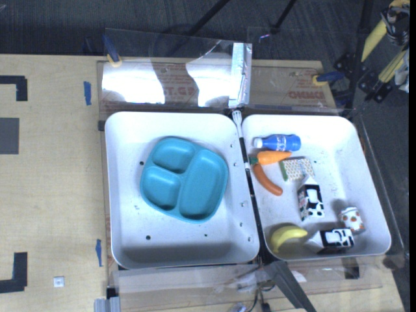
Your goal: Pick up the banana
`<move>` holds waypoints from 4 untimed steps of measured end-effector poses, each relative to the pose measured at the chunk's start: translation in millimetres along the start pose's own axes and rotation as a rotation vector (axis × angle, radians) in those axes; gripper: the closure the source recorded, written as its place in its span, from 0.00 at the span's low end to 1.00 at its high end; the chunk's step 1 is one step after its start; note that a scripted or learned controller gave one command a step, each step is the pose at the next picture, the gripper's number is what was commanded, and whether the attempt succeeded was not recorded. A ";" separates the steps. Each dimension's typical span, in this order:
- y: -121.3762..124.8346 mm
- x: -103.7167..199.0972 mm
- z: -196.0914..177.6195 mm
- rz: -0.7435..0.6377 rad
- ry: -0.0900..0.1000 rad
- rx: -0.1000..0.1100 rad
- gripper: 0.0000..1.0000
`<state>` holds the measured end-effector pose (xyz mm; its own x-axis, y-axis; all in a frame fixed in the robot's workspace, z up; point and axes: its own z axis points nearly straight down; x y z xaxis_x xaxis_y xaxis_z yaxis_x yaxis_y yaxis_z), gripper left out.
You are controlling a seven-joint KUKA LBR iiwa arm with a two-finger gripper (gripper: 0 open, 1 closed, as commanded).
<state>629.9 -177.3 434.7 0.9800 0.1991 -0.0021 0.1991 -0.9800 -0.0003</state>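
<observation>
The banana (288, 238) lies near the front edge of the right bin (370, 174), a yellow-green curve just left of a small black-and-white carton (337, 238). Behind it stands another black-and-white, cow-patterned carton (311, 202), whose print is too small to read. A blue bottle (278, 142) with a white cap lies at the back of that bin; its label is illegible. Just in front of it are two orange carrots (268, 168) and a speckled packet (296, 169). A small white and orange object (351, 218) sits near the right wall. The left bin (123, 174) holds a teal divided plate (184, 178). Reversed red lettering on the board (302, 90) behind the bins cannot be made out. The state of the gripper's jaws cannot be told.
</observation>
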 end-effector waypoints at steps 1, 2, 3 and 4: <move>-35.4 -4.7 65.1 -0.118 -0.002 0.002 1.00; -11.7 14.4 -0.5 -0.004 0.003 -0.001 1.00; -13.1 15.6 -10.5 -0.008 0.004 -0.002 1.00; -14.0 16.6 -21.1 -0.011 0.006 -0.004 1.00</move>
<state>643.4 -160.3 455.7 0.9778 0.2096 0.0043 0.2096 -0.9778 0.0034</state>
